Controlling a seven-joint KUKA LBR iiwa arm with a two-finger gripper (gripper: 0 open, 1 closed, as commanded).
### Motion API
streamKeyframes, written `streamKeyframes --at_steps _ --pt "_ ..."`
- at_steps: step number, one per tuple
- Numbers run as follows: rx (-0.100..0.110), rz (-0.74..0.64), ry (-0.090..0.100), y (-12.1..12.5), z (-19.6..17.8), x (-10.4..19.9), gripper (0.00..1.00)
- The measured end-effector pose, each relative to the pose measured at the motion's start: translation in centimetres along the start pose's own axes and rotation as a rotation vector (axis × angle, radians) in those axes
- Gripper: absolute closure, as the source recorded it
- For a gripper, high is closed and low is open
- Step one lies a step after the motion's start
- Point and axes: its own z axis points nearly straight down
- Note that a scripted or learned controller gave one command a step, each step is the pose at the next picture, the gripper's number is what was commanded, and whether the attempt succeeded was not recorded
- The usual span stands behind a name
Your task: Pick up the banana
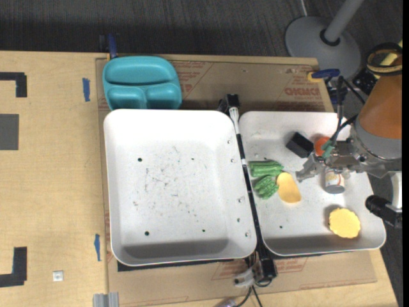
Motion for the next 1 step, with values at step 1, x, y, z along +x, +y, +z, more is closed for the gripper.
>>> streamKeyframes --at_steps 1 --pt "0.003 0.199 0.001 -3.50 2.36 12.23 0.00"
